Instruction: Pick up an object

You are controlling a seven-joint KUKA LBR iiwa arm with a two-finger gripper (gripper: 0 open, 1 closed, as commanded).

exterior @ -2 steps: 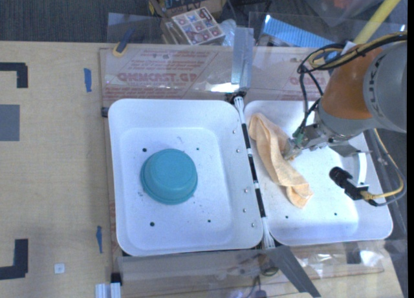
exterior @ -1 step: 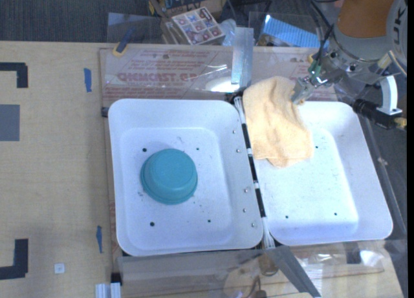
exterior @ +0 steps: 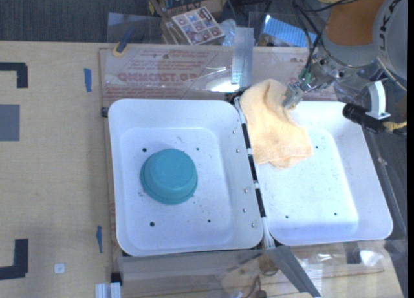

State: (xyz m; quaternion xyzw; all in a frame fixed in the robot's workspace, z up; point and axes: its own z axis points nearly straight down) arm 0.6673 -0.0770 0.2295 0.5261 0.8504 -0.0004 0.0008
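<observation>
A yellow cloth (exterior: pixel 275 128) lies rumpled in the far left corner of the right bin (exterior: pixel 336 219), draped partly over the bin's rim. My gripper (exterior: pixel 292 96) is at the cloth's upper right edge, its fingers pinched on a fold of the fabric. A teal bowl (exterior: pixel 169 175) sits upside down in the middle of the left bin (exterior: pixel 129 128), well away from the gripper.
The grey arm with its orange band (exterior: pixel 362 6) reaches in from the upper right. A clear plastic sheet (exterior: pixel 174 77) and boxes (exterior: pixel 194 22) lie beyond the bins. The bench's wooden top (exterior: pixel 45 174) spreads out to the left.
</observation>
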